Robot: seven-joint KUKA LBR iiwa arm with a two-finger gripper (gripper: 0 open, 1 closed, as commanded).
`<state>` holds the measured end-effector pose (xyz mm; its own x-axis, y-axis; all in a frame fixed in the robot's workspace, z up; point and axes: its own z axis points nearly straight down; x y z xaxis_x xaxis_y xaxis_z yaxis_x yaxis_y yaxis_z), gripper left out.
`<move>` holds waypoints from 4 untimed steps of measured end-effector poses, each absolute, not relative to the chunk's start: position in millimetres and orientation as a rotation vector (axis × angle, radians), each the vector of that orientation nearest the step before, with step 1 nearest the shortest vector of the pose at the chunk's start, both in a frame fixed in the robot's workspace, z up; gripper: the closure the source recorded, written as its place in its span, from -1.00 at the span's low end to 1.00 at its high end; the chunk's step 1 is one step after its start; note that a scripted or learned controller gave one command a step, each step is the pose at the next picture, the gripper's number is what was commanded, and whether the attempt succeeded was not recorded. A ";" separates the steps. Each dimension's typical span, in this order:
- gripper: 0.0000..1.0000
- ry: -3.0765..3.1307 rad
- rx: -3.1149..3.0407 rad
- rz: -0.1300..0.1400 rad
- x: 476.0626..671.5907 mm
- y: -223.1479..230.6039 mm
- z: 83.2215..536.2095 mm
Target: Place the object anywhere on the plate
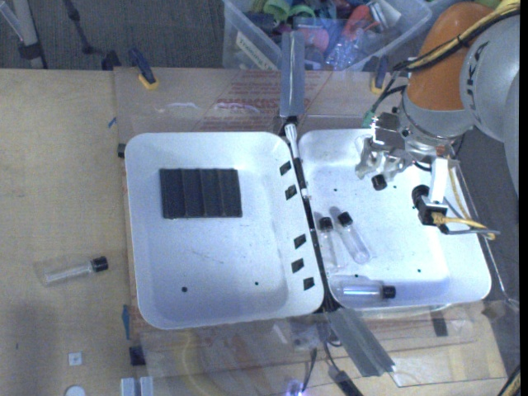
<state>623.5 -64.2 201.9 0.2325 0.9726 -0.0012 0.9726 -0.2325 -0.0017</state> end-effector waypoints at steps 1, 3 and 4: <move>1.00 -1.670 -2.661 0.001 603.1 25.6 329.5; 1.00 -0.652 -3.073 -0.002 564.4 177.1 289.7; 1.00 -0.915 -3.004 0.011 477.6 199.0 167.3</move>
